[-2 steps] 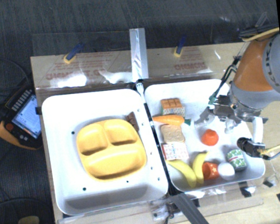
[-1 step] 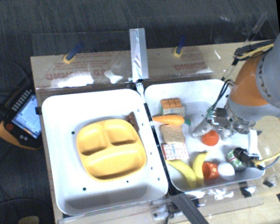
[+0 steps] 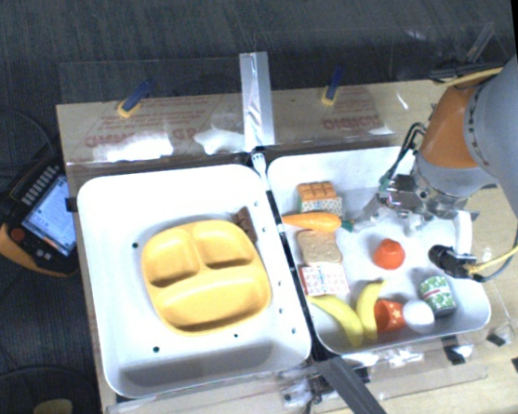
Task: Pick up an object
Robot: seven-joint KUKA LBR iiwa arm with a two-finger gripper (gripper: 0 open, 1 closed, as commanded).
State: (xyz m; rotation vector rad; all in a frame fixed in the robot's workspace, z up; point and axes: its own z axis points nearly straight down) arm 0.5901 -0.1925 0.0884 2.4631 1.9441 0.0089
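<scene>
The gripper, its grasp impossible to tell, hangs over the right bin near an orange tomato, with a banana beyond and a yellow tray in the left bin.

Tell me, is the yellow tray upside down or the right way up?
Right way up. The yellow tray lies flat in the left bin, and its three hollow compartments face the camera.

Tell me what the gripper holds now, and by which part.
It cannot be told: the gripper is over the right bin, and no object shows in it.
</scene>
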